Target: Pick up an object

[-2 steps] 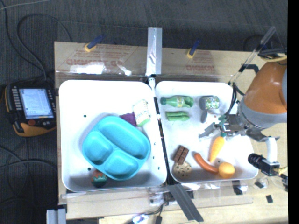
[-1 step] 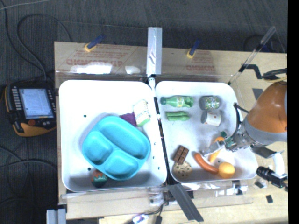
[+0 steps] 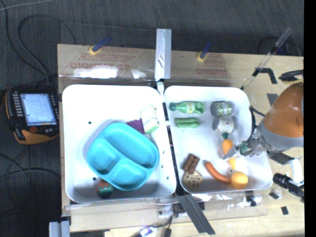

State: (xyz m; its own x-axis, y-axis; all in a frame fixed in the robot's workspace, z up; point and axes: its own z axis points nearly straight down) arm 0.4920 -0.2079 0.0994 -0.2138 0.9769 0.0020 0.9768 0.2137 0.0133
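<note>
Above the right bin's [image 3: 244, 98] smooth white wall, my metal gripper [image 3: 242, 148] hovers beside a small orange carrot [image 3: 226, 146]; finger state unclear.

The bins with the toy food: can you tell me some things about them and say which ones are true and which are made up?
1. The blue tray lies in the left bin. True.
2. The green bottle lies in the left bin. False: it lies in the right bin, near the far wall.
3. The gripper is over the right bin, next to a small carrot. True.
4. The orange sits on the blue tray. False: it sits in the right bin's near corner, beside the sausage.
5. The chocolate bar lies next to the cookie. True.
</note>
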